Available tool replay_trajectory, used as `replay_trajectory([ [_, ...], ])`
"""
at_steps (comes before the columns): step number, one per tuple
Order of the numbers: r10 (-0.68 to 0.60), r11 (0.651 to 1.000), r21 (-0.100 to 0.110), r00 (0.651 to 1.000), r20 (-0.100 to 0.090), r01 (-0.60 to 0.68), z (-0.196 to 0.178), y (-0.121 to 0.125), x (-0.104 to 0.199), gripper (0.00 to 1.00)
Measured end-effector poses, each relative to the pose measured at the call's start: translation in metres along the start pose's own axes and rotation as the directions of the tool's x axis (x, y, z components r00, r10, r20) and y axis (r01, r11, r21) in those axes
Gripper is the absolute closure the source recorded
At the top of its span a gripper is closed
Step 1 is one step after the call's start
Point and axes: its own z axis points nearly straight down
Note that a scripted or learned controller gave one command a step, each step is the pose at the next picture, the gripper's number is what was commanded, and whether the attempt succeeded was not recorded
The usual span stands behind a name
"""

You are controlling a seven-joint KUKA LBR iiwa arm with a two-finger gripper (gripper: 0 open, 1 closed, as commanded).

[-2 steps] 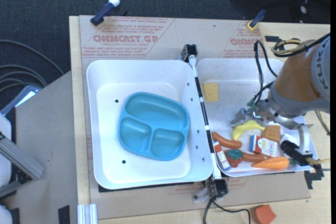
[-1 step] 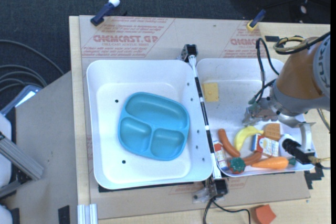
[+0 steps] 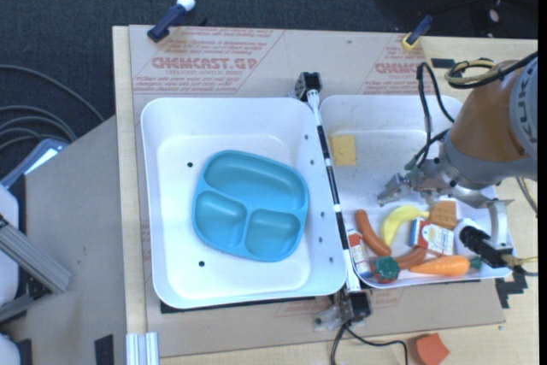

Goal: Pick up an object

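the gripper hangs low in the right bin, just above the banana and hot dog. i cannot tell how it is set.

On the desk, behind the two bins, the brown protective sheet carries red printed text. Behind the left bin it reads "CHEMCAST. G P", with smaller lines above and below that are too small to read. Behind the right bin the same print is repeated, but only the beginning "CHEMC" is readable. The small carton has print that is too blurred to read.
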Motion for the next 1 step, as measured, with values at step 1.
replay_trajectory([
  [1, 0.001, 1.0, -0.008, 1.0, 0.005, -0.001, 0.0082, -0.0468, 0.0345, 0.0],
])
